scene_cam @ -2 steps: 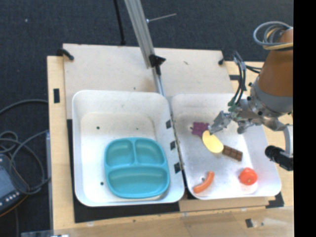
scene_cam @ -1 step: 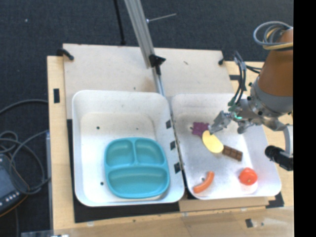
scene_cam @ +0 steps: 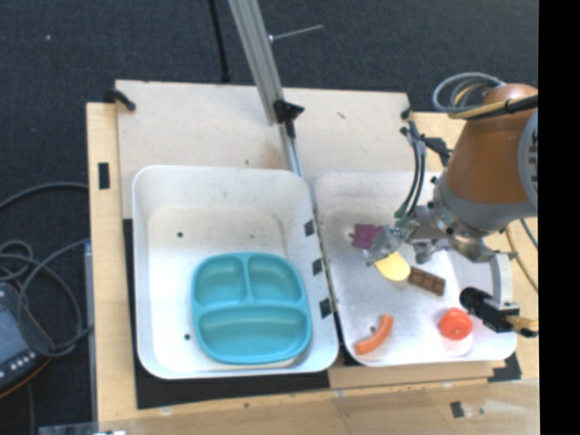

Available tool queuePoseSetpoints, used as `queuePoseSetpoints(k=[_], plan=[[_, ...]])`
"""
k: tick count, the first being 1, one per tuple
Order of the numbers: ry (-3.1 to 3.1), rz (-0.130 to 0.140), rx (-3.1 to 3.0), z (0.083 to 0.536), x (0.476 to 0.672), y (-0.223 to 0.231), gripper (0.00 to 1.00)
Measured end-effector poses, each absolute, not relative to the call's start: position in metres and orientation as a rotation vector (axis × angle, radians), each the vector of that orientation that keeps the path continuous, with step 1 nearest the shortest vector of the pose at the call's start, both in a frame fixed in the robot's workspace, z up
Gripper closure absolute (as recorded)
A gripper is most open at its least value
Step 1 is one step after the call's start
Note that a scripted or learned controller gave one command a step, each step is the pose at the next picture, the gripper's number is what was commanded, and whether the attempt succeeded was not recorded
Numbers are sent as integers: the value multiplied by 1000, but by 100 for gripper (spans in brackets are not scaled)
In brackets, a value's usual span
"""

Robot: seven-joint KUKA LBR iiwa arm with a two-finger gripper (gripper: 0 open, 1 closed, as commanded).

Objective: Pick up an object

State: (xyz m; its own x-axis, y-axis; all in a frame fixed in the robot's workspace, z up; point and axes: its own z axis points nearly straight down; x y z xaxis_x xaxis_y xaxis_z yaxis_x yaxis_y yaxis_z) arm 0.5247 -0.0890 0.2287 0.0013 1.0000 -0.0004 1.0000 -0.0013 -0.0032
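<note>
Hovering pincer above yellow object, beside purple object

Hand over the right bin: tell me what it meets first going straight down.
Probably the yellow item, which lies just under the hand; the purple item sits beside it. Depth is unclear from this slant.

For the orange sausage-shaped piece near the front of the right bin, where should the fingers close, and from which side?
Grip the orange sausage-shaped piece across its narrow middle, coming straight down from above. It lies flat and slightly curved on the right bin floor, with open space on both long sides, so fingers set crosswise to its length should fit. The gripper hovers further back.
</note>
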Motion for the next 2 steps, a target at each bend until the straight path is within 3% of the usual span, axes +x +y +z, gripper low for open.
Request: queuePoseSetpoints(k=[2], plan=[[-2218, 4, -2221, 131, 519, -99, 0]])
